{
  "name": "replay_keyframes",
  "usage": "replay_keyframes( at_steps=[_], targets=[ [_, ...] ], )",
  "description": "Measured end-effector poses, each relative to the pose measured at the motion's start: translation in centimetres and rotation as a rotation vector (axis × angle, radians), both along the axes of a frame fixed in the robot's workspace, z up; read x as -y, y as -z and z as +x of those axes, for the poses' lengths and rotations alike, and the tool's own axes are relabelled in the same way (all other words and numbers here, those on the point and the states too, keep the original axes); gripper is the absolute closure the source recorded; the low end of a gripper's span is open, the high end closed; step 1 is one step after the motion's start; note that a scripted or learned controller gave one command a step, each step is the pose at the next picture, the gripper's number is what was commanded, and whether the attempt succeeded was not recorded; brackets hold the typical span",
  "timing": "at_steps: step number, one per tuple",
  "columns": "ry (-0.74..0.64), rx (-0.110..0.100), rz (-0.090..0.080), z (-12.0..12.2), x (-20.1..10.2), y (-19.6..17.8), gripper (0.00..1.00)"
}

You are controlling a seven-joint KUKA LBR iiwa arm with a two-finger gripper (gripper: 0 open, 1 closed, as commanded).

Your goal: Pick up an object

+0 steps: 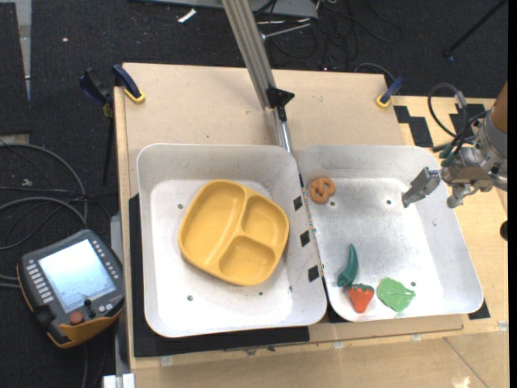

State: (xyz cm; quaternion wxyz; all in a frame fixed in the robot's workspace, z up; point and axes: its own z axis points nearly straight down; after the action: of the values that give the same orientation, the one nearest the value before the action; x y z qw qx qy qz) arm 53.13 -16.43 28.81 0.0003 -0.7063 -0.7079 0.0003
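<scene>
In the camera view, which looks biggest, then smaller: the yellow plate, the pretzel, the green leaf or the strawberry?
1. yellow plate
2. green leaf
3. pretzel and strawberry look about alike, so I won't rank them.

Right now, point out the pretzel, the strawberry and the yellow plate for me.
Pretzel [321,190], camera view, on its middle, near the right bin's left wall.
Strawberry [361,297], camera view, on its red body.
Yellow plate [212,199], camera view, on its upper left rim.
</scene>
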Motion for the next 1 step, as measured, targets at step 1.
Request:
replay_keyframes(
  at_steps=[1],
  targets=[
    [0.001,0.001,0.0,0.01,0.0,-0.01,0.0]
  ],
)
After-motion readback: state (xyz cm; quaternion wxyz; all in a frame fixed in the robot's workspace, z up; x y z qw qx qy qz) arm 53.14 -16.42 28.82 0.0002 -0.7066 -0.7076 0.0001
